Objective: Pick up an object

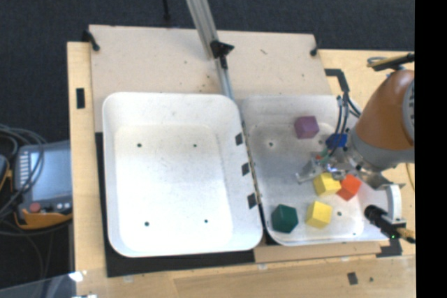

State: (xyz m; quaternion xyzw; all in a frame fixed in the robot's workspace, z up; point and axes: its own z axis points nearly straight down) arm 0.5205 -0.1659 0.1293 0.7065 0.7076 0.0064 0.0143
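Camera view puts the gripper [328,169] low in the right bin [279,115], just beside a yellow block [325,184] touching an orange block [348,186]; whether it grips anything I cannot tell. Crowding risks nudging both blocks away instead of seizing one.

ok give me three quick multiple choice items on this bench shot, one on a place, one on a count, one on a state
1. Where does the green block lie?
A. left bin
B. right bin, near its front left corner
C. on the floor

2. How many yellow blocks show?
A. one
B. two
C. four

3. How does the purple block stand to the other blocks?
A. apart, farther back
B. stacked on the green one
C. touching a yellow one

Answers: 1 B, it sits inside the right bin. 2 B, two yellow blocks show. 3 A, bare bin floor surrounds it.
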